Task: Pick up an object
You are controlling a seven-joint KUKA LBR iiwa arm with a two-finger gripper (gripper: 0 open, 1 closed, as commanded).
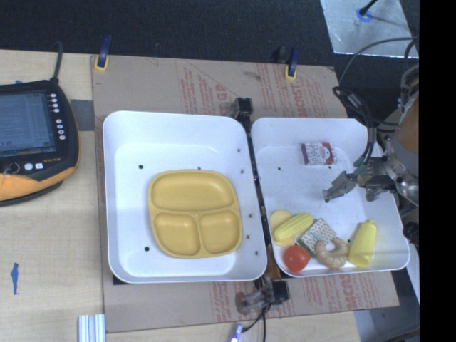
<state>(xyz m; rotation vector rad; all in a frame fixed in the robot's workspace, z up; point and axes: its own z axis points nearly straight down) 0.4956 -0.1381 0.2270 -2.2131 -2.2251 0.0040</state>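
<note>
In the camera view, the right bin (285, 130) has bare floor across its middle, and the gripper (354, 184) hovers there at centre right, fingers spread wide with nothing between them. A small red-and-white packet (317, 153) lies apart, above. Crowded along the lower rim: corn (293, 227), tomato (297, 259), yellow bottle (363, 244). The left bin (121, 191) holds a yellow divided tray (194, 212). A tablet (32, 137) sits far left.

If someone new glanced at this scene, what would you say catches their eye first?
Probably the yellow divided plate, alone in the left bin. Next, the bright cluster along the near edge of the right bin: a corn cob, a red tomato and a yellow bottle-like item, with a small red-and-white packet lying apart farther back. The gripper hangs above that bin's middle.
</note>
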